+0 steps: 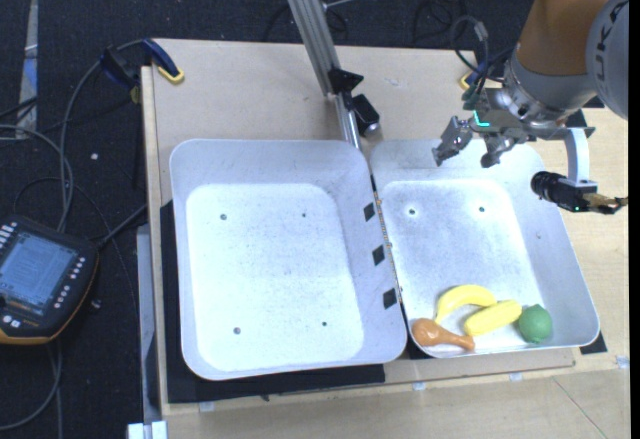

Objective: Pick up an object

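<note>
Your targets lie huddled in the right bin's (560,227) near corner: two yellow bananas (478,308), an orange gourd-shaped piece (441,333) and a green ball (535,324). They look like light, stiff, smooth toy fruit, probably slippery; take a banana across its middle. The gripper (468,145) hangs over that bin's far rim, fingers spread, holding nothing. You'll find no readable writing.

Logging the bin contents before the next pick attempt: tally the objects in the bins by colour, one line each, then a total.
Yellow: 2, the curved piece and the straighter piece
Orange: 1, the drumstick-shaped piece
Green: 1, the round piece
Total: 4, all in the near corner of the right bin
</note>
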Robot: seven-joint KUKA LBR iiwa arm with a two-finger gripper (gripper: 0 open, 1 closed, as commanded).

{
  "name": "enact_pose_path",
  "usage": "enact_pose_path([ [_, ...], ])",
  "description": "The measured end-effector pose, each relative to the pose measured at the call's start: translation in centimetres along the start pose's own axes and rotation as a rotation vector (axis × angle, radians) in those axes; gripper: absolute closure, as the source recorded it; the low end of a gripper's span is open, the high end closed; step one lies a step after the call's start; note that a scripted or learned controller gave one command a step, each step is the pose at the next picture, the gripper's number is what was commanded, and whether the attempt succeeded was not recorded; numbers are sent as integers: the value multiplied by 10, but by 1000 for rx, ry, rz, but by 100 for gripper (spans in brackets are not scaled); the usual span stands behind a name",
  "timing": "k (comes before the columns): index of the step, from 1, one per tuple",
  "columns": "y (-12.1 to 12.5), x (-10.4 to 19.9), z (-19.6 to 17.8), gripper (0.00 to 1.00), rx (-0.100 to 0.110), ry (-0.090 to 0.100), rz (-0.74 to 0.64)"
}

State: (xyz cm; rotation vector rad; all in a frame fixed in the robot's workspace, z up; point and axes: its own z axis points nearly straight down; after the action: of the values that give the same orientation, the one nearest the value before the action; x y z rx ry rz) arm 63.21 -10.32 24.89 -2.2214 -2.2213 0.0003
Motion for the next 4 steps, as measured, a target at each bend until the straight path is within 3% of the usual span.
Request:
enact_pose_path([
  [1,0,0,0,0,0,0,0],
  [4,16,-1,155,0,5,1,0],
])
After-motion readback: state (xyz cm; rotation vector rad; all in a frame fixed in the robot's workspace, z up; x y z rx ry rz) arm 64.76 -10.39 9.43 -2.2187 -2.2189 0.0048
